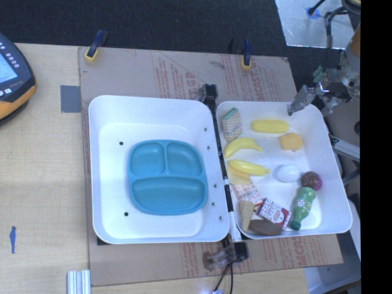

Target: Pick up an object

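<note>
The gripper (304, 100) hovered over the right bin's (327, 141) far right corner; its state was unclear.

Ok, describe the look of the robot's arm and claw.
The claw at the right bin's far corner is grey metal with dark, angular fingers. Behind it sits a cluttered grey wrist with small green parts and dark cables looping upward. Blur hides finer detail.
</note>
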Motion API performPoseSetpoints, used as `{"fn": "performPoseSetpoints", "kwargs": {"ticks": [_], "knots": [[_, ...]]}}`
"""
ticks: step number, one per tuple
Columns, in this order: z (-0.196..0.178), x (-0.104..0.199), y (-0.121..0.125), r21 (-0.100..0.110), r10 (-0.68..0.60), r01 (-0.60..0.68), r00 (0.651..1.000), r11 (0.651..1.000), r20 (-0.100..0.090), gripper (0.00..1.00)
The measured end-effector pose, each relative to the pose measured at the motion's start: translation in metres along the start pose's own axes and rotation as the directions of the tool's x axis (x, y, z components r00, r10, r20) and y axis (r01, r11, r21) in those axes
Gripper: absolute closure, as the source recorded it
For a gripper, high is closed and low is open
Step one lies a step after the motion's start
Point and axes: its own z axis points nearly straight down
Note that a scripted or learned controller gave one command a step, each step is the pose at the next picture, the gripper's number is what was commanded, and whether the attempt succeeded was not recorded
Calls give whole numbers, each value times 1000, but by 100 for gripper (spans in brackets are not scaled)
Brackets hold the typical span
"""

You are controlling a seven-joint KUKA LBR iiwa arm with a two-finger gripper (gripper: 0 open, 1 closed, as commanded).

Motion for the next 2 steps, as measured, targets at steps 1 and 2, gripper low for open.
{"fn": "performPoseSetpoints", "kwargs": {"ticks": [1, 2], "knots": [[145, 44, -36, 16, -3, 3, 1000, 1000, -6, 0], [166, 71, -70, 4, 1, -1, 1000, 1000, -2, 0]]}}
